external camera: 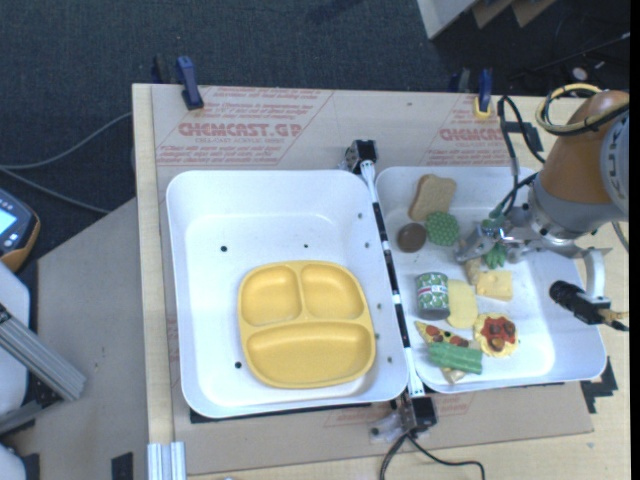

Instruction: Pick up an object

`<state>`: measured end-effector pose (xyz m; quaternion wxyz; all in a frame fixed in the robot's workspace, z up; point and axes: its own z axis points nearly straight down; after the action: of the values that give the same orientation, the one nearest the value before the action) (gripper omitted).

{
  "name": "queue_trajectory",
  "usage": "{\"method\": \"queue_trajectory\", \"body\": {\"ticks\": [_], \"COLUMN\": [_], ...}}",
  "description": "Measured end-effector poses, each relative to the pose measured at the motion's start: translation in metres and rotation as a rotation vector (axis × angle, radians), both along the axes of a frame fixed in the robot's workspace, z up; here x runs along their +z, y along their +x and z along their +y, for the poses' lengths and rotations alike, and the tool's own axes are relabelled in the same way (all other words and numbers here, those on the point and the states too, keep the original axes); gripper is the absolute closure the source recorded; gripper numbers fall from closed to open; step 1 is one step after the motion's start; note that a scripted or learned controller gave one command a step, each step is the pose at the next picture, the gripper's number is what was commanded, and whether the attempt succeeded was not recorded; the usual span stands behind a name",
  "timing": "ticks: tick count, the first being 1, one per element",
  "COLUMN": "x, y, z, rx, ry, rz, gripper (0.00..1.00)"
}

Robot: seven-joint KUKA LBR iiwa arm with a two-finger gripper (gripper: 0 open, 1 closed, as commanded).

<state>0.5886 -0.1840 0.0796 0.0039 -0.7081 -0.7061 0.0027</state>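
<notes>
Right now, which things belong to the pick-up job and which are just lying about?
Job: gripper; right bin items: bread slice, green ball, brown disc, can, cheese, pizza.

Lying about: yellow tray, left bin, blue clamps.

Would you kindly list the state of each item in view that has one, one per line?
Gripper: low in the right bin, over the toy food.
Yellow divided plate: flat in the left bin, compartments bare.
Green can: upright.
Bread slice: lying flat.
Pizza slice: lying flat.
</notes>
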Motion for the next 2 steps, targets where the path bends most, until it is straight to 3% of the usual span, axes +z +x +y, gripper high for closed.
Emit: {"method": "queue_trajectory", "body": {"ticks": [1, 2], "x": [0.019, 0.089], "y": [0.006, -0.018], "z": [0.001, 0.052], "rx": [0.003, 0.007], "ry": [-0.004, -0.001], "rz": [-0.018, -0.015], "gripper": [1.00, 1.00]}}
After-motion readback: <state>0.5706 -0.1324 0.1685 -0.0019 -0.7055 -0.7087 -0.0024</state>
